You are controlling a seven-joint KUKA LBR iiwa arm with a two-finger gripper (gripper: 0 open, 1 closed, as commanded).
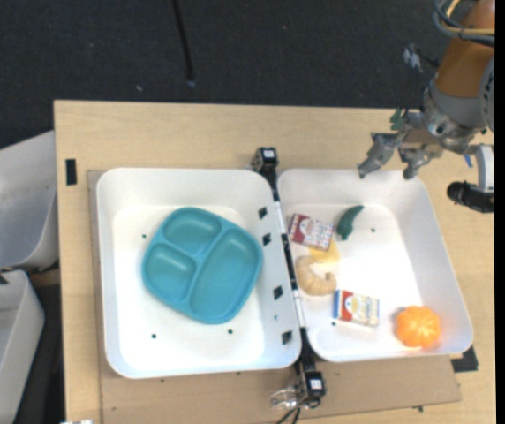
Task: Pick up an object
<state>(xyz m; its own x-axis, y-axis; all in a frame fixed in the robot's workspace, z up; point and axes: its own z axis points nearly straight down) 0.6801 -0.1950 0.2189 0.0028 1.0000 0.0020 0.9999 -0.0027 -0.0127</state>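
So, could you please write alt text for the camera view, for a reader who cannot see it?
A robot arm's open end effector hovers above the far edge of the right white bin, which holds an orange, two small cartons, a green item and a pastry. The left white bin holds a blue divided plate.
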